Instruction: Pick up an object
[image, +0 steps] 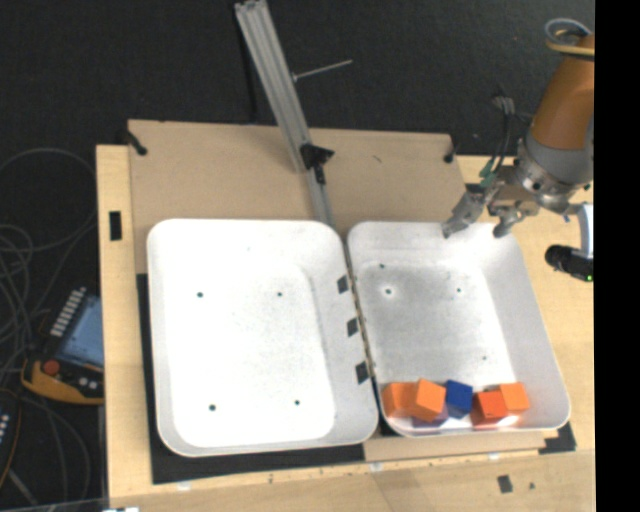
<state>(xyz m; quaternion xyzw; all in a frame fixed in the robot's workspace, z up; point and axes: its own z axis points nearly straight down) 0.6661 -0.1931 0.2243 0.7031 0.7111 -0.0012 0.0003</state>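
On the bench (240, 170) we see two bins; blocks (455, 400) sit at lower right. Our gripper (478, 222), upper right, hangs open, holding nothing.

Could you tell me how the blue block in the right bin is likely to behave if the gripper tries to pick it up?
The blue block looks flat-sided, so it should probably sit still, not roll. It sits tight between orange blocks against the right bin wall, so fingers may struggle to get around it. The gripper appears open.

Orange blocks (414, 399) and a blue block (458, 396) are sitting in a white bin (450, 290) speckled grey; the bench (230, 170) is showing tan.
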